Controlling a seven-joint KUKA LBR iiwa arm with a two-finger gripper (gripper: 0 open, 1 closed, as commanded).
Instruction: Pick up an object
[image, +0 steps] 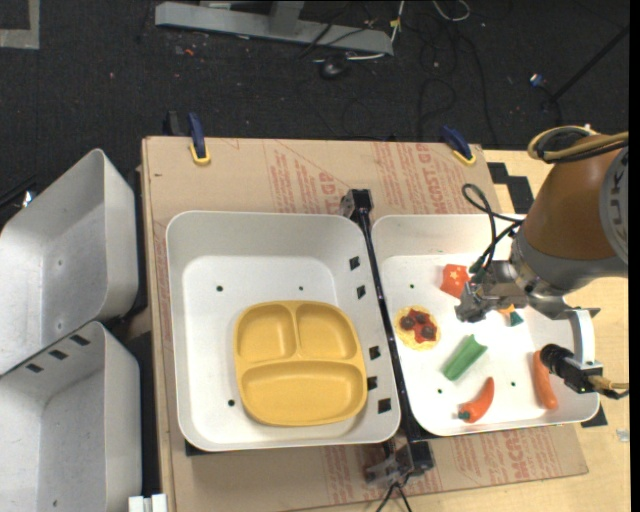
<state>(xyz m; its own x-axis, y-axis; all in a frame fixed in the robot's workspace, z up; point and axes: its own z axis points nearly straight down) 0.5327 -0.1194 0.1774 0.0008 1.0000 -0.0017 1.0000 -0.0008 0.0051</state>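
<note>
Hovering low in the right bin, tool near green block; grip state unreadable. Nothing seen lifted; the pick remains undone.

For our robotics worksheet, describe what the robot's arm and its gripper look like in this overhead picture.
The grey robot arm has a wide, rounded orange band above the wrist. Black cables trail beside it, and a yellowish cable loops at its top. The small dark metal gripper is blocky, grey and black.

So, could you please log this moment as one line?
gripper low in right bin | beside orange-red item | green piece untouched | no grasp seen
</note>
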